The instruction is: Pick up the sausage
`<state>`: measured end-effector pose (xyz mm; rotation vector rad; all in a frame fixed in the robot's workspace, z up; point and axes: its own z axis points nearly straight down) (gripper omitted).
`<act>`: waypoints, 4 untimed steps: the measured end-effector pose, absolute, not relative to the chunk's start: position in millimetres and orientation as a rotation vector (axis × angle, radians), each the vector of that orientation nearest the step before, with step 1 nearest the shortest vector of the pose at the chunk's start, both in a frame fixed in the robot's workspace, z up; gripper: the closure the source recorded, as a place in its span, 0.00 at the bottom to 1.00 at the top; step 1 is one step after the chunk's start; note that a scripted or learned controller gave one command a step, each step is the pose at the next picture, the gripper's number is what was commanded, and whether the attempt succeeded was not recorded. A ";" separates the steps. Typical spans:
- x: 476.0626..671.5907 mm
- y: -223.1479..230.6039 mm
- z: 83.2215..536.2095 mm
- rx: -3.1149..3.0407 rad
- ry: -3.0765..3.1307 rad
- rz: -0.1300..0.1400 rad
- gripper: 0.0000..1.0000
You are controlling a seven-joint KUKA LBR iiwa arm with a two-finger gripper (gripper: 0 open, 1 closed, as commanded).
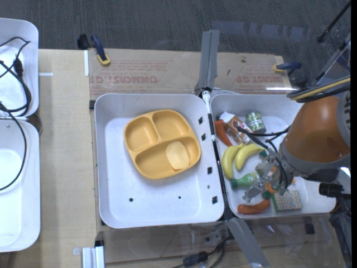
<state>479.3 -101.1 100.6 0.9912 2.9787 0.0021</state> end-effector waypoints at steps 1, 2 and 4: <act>498.0 -126.6 91.5 0.326 3.123 0.001 0.00; 481.3 -104.5 94.1 0.241 3.119 0.000 0.00; 606.4 -141.4 92.3 0.873 3.017 0.000 0.00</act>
